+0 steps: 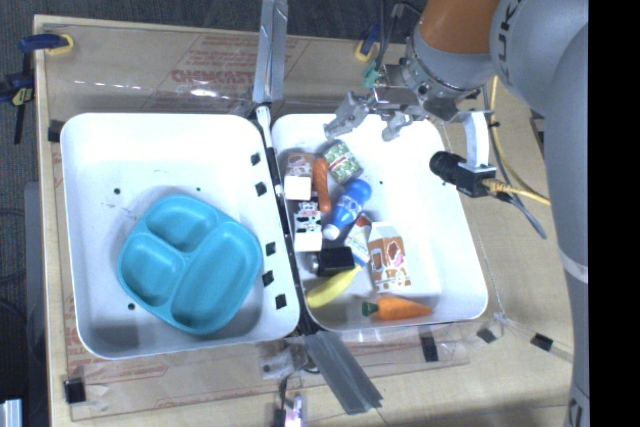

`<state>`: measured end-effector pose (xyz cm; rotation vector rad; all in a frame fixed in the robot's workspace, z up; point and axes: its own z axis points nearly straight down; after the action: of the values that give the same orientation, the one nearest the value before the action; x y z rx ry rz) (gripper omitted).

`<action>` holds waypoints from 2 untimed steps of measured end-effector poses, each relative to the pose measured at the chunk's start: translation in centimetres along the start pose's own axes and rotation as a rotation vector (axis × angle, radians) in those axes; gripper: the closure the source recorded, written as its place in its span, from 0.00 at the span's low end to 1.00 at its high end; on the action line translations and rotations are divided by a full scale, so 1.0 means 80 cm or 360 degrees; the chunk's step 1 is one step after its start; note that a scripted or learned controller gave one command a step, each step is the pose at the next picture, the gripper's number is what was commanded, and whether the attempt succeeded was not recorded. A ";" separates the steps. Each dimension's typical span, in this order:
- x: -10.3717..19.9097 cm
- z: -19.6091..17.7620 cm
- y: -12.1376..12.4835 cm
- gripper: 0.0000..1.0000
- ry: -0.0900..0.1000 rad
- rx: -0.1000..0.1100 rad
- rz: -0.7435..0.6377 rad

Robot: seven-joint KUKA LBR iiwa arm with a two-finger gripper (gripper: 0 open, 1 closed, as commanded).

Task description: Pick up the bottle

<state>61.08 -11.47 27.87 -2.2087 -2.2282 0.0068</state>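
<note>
Gripper point(368, 118) above bottle point(346, 206), spread

A blue bottle point(349, 204) with a white cap lies on its side in the right bin point(455, 245), tilted so the cap points toward the lower left. It rests amid clutter (an orange sausage-like piece point(321, 177) just to its left, a green packet point(342, 161) touching its upper end), near the divider between the bins.
</note>
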 end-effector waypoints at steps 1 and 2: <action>-0.045 0.181 -0.020 0.00 0.0001 0.0002 0.0231; -0.092 0.232 -0.027 0.00 0.0004 -0.0002 0.0655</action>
<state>58.89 -18.86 9.29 -2.6177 -1.7297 0.0040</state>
